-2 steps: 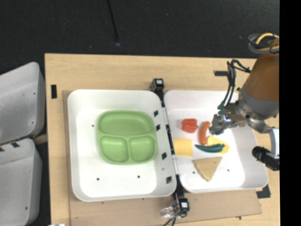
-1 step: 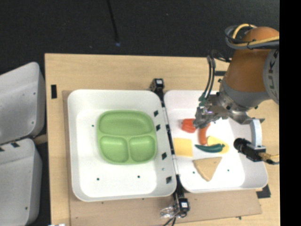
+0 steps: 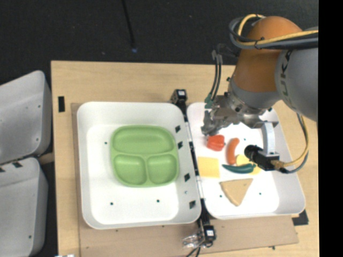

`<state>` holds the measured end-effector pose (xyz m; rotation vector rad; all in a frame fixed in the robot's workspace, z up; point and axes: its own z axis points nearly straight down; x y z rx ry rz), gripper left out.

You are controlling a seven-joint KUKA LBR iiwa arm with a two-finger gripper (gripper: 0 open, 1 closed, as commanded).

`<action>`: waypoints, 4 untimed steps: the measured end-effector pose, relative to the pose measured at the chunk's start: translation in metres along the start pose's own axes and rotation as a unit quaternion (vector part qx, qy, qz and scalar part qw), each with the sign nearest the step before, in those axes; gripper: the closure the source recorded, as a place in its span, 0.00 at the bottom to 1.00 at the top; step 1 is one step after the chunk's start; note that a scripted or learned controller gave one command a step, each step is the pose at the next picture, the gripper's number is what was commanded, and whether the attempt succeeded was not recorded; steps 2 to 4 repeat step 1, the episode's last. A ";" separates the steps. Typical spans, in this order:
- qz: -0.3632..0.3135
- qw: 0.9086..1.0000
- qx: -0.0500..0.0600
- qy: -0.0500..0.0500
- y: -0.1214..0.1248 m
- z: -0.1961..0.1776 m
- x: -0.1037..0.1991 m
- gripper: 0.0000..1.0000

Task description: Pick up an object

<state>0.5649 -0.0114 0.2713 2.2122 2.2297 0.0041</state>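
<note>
Can't tell how the jaws stand on the gripper [image 3: 210, 126] (too dark and bunched up). Hanging right above the red tomato [image 3: 216, 142], maybe touching. Sausage [image 3: 232, 150], yellow cheese slice [image 3: 209, 167], green pepper [image 3: 240, 168], tan wedge [image 3: 236, 190] farther out, in the right bin [image 3: 289, 194]. Green divided plate [image 3: 144, 155] well off in the left bin [image 3: 96, 208].

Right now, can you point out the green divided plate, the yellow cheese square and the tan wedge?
green divided plate [image 3: 143, 155]: camera view, where its dividing ridges meet.
yellow cheese square [image 3: 209, 167]: camera view, middle of its flat top.
tan wedge [image 3: 236, 190]: camera view, middle of its upper face.
</note>
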 end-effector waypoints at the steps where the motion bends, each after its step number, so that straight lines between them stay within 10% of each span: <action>1: 0.001 1.000 0.001 -0.001 0.033 0.017 0.047 1.00; 4: 0.001 1.000 0.001 -0.001 0.033 0.017 0.047 1.00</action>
